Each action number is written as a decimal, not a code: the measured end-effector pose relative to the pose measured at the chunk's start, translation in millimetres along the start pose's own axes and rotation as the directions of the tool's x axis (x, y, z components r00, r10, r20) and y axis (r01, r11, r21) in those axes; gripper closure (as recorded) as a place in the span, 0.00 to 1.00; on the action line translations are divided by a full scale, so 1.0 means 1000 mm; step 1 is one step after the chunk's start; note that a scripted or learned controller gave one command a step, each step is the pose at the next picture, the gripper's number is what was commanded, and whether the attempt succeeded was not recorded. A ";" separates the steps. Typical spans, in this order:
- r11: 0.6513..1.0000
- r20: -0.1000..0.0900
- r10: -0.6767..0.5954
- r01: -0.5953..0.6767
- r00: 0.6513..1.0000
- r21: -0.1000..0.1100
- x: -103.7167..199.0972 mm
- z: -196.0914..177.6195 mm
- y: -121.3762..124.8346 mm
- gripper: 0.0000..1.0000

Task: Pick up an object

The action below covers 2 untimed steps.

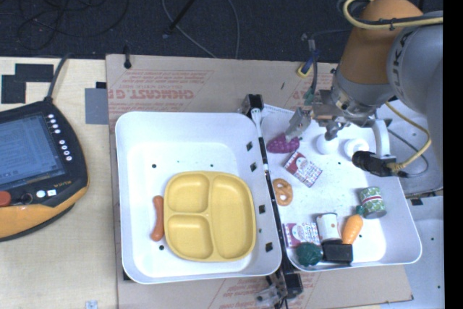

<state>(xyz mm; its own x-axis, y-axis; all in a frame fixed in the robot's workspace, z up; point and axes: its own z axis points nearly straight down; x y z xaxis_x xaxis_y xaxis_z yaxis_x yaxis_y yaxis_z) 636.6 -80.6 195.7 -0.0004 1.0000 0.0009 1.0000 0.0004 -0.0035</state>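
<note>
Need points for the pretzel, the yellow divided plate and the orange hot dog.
pretzel (pixel 282 191), camera view, on its middle, by the right bin's left wall.
yellow divided plate (pixel 247 193), camera view, on its right rim.
orange hot dog (pixel 157 218), camera view, mid-length, left of the plate.

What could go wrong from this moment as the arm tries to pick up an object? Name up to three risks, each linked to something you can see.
1. The gripper sits near the right bin's far wall, beside the purple toy, so it might clip the wall.
2. The carrot, black block, green toy and small can lie crowded together, so a grasp there could catch two or push them apart.
3. The pretzel lies flat by the divider, which seems hard to grip.
</note>
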 end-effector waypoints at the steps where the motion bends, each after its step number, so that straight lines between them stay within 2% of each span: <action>1: 1.000 0.001 0.002 -0.002 1.000 -0.002 -0.017 0.108 0.008 0.00; 2: 1.000 0.000 0.000 0.000 1.000 0.000 -0.005 0.108 0.007 0.00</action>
<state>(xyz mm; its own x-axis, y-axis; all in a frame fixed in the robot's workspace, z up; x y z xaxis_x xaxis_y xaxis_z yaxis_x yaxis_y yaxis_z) 643.4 -85.8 87.3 -0.0009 1.0000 0.0008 1.0000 0.0009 -0.0037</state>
